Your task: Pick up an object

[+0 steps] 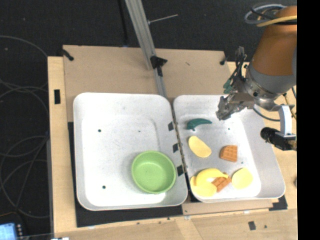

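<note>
Gripper [223, 112] hangs over the right bin [260, 149], upper part — too dark and blurred to tell whether it grasps anything. Arm [275, 49] is cut off at the right. Below it: teal curved piece [199, 124], yellow oval [199, 147], orange waffle-like piece [229, 153], a yellow-orange cluster [212, 181] overlapping, shapes unclear. Green bowl [154, 171] sits in the left bin [100, 114].

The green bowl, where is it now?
The green bowl sits in the left bin, at its near right corner, beside the divider to the right bin.
</note>
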`<state>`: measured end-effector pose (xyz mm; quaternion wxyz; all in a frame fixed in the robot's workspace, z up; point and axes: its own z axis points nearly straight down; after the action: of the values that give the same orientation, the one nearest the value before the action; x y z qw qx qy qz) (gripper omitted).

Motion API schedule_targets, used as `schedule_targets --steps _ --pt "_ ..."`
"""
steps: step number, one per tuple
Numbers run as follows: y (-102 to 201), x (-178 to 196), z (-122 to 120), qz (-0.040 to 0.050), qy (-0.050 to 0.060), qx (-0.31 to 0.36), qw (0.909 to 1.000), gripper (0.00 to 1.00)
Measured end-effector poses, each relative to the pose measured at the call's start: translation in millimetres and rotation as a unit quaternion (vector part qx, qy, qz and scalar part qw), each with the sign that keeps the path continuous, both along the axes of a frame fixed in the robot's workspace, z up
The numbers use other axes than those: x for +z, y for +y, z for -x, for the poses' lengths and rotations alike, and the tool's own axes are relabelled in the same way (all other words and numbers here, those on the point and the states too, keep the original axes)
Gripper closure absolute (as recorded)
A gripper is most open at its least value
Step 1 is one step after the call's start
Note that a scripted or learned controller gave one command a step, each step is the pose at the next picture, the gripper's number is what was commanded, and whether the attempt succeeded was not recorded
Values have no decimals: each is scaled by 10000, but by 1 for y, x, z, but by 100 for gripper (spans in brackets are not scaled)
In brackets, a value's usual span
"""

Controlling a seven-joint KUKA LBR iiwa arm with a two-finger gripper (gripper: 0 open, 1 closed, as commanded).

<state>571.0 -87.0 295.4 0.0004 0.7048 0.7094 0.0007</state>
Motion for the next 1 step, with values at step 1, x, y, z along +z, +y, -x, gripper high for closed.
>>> schedule_targets --steps 1 --pt "38 -11 16 6 6 -12 10000 100"
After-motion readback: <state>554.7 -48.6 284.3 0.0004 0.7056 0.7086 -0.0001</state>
